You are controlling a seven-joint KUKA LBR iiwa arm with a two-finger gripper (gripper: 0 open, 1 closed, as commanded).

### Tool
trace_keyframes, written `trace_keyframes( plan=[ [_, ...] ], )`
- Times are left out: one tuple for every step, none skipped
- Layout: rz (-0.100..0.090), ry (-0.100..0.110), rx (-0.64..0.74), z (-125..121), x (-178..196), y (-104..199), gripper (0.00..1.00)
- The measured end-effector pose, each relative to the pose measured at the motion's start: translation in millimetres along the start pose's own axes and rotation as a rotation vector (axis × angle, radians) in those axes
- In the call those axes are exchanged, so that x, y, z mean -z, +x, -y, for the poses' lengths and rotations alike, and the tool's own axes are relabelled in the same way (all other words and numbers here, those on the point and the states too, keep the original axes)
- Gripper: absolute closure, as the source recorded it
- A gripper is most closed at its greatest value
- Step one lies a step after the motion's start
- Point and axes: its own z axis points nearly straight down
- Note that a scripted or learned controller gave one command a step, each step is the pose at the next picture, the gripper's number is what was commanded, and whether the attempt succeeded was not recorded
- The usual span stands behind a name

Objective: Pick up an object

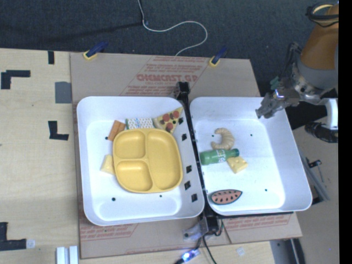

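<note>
My hand (pixel 268 108) hangs over the upper right corner of the right bin (pixel 286 147), and I cannot tell how it is set. Well apart from it, near that bin's middle, lie a croissant (pixel 223 138), a green bottle (pixel 218 156) just below it and a yellow cheese wedge (pixel 237 164) touching the bottle's right end. A watermelon slice (pixel 225 196) lies by the front rim.

I see the bench (pixel 33 164) carrying what looks like a cardboard sheet (pixel 165 73), with two white bins (pixel 91 202) side by side mid-frame.
</note>
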Motion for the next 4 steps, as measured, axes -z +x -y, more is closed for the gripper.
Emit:
trace_keyframes(
  plan=[
    [-0.001, 0.003, -0.001, 37.1, -12.5, 32.0, 1.0],
    [-0.002, 0.001, 0.001, 74.3, -0.4, 73.5, 1.0],
    [0.0, 0.003, -0.002, 105.1, -15.5, 95.1, 1.0],
    [0.0, -0.001, -0.001, 92.2, -4.0, 89.7, 1.0]
  ],
)
